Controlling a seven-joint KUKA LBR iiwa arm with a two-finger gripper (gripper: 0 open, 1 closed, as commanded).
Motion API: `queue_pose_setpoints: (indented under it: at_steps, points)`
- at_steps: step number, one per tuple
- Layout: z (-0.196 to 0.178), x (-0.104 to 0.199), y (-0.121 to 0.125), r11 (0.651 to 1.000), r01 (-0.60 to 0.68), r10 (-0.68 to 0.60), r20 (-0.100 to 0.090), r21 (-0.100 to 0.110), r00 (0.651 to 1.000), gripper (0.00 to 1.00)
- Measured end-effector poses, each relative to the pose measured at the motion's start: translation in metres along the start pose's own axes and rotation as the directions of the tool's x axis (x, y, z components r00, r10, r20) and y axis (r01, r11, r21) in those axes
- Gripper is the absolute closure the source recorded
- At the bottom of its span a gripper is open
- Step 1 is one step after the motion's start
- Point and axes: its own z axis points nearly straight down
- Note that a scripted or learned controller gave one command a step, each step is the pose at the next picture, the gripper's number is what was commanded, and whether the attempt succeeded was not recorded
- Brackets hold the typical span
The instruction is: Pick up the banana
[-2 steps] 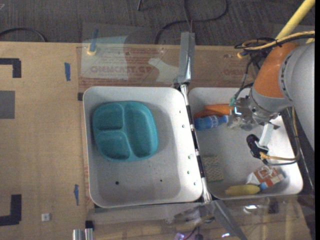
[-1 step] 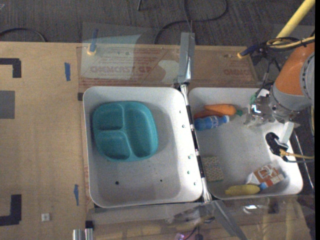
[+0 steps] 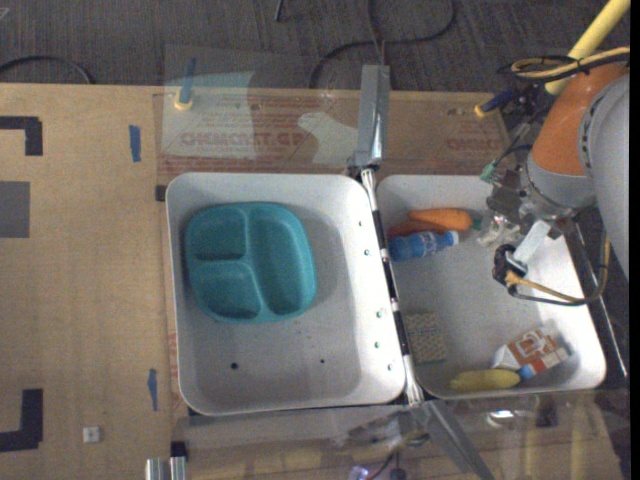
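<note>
Banana (image 3: 485, 378), lower right against the right bin's (image 3: 470, 313) bottom wall, looks light and soft, best pinched gently mid-length, while the end effector (image 3: 512, 230) hangs upper right, spread or closed I cannot tell.

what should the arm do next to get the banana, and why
Probably slide the gripper toward the near wall of the right bin, to above the banana. It hangs near the carrot and blue bottle at the far end, while the banana lies at the near wall beside a carton.
</note>
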Motion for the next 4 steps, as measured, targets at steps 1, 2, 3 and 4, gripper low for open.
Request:
queue_pose_setpoints:
  at_steps: [1, 2, 3, 4]
  points:
    - [0.000, 0.000, 0.000, 1.000, 0.000, 0.000, 0.000, 0.000, 1.000, 0.00]
    - [0.030, -0.019, -0.037, 0.977, -0.212, 0.212, -0.002, -0.004, 0.977, 0.00]
    - [0.028, -0.068, -0.025, 0.983, -0.185, 0.186, -0.020, 0.009, 0.982, 0.00]
    - [0.019, -0.071, -0.024, 0.983, -0.184, 0.184, -0.010, 0.000, 0.983, 1.00]
